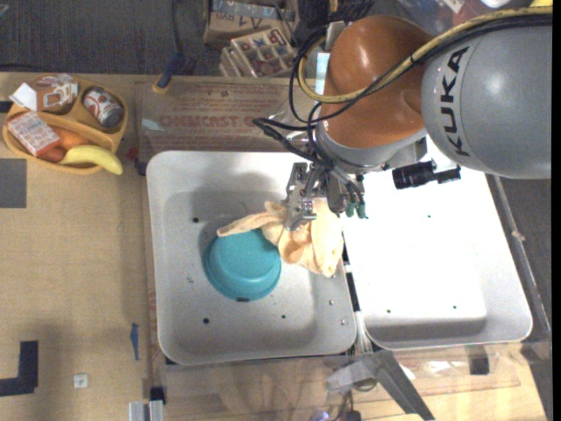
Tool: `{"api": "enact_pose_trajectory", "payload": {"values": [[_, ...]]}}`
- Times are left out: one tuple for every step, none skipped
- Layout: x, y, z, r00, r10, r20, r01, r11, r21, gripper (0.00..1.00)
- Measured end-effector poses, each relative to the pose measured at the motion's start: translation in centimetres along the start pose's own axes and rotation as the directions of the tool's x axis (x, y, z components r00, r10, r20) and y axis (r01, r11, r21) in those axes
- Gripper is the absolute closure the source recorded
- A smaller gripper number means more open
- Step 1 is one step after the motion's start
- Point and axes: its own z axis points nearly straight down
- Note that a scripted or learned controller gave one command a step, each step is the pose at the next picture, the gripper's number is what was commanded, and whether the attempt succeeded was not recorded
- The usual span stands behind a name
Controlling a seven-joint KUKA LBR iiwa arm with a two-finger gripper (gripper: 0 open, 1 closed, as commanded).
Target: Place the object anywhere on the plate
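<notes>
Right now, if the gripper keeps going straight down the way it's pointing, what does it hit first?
Most likely the yellow cloth, which lies bunched right under the gripper in the left bin. The teal plate sits just beside that line, though depth is hard to judge.

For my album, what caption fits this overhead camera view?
Robot gripper pinching a yellow cloth beside a blue plate in the left bin.

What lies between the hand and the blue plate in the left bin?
In the camera view, a crumpled yellow cloth fills that stretch, reaching from under the hand to the round blue plate, its tip overlapping the rim.
</notes>
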Motion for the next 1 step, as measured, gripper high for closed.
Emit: {"api": "enact_pose_trajectory", "payload": {"values": [[-0.02,-0.02,-0.04,1.000,0.000,0.001,0.000,1.000,0.000,0.00]]}}
